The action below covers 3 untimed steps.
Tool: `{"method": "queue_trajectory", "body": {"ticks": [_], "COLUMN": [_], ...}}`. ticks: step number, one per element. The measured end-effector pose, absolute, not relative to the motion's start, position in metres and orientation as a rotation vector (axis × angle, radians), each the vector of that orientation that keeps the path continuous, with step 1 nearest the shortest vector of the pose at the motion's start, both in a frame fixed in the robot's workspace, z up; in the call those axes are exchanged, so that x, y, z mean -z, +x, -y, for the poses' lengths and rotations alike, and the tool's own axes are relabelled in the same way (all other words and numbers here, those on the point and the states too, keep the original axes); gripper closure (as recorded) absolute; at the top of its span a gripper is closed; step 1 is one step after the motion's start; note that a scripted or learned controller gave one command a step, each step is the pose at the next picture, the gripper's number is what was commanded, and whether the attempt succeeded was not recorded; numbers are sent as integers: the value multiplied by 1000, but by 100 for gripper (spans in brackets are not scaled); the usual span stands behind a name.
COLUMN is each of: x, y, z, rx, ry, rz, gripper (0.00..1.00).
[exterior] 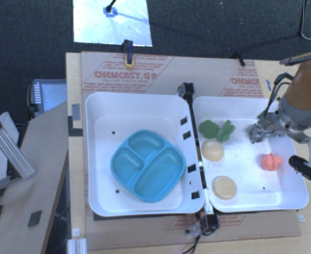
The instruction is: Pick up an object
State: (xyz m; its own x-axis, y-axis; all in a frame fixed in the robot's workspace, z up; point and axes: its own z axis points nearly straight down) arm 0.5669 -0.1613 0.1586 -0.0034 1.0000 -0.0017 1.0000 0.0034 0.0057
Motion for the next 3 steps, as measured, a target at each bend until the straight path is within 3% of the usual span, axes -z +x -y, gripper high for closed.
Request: {"method": "queue_trajectory", "body": {"ticks": [1,3], "x": [-213,-220], "y": [569,555], "z": [162,57], "rx": [-5,-5], "ry": [2213,2210], "rz": [-2222,-2231], "gripper": [100,100]}}
